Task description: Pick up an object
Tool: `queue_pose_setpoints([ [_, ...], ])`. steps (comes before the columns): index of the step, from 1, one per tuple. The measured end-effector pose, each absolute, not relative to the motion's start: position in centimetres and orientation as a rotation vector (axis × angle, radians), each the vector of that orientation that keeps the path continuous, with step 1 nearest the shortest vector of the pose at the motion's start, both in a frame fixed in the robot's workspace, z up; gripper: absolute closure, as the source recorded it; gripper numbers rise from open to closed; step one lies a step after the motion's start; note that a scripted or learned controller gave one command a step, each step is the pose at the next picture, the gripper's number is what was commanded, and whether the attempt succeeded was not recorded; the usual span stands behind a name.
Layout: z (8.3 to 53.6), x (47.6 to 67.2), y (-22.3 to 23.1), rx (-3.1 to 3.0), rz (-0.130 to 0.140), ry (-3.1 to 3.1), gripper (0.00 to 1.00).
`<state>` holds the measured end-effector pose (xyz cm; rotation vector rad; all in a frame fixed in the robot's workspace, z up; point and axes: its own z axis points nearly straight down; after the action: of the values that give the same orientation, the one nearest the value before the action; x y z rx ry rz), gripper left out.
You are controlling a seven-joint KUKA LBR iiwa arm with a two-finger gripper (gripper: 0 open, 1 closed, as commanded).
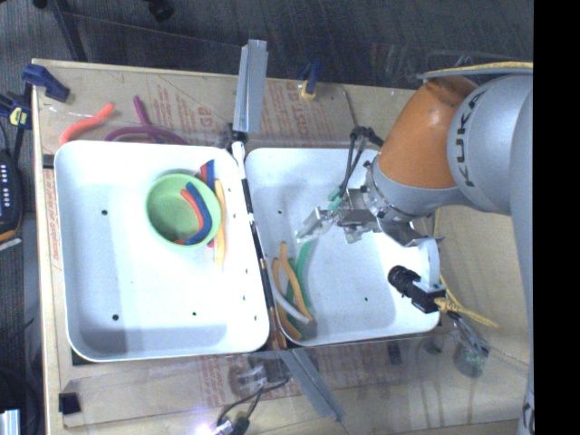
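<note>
A wooden bench [381,107] on dark carpet [362,16] bears two white bins [136,315]. At center-right, the gripper [317,222] hangs over the right bin [362,306]; its state can't be told.

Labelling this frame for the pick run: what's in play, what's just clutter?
In play:
- gripper, over the right bin
- bundle of strips at that bin's left wall
- green bowl with strips in the left bin

Clutter:
- purple and orange cords on the bench
- blue clamps
</note>
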<state>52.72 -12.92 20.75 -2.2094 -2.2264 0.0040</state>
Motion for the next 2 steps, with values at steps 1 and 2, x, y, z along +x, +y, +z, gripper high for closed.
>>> queue_pose_setpoints([
  [1, 9.28, 53.39, -15.04, -2.047, 0.0, -2.386, 0.0],
  [2, 10.18, 53.35, -14.98, -2.036, 0.005, -2.393, 1.0],
])
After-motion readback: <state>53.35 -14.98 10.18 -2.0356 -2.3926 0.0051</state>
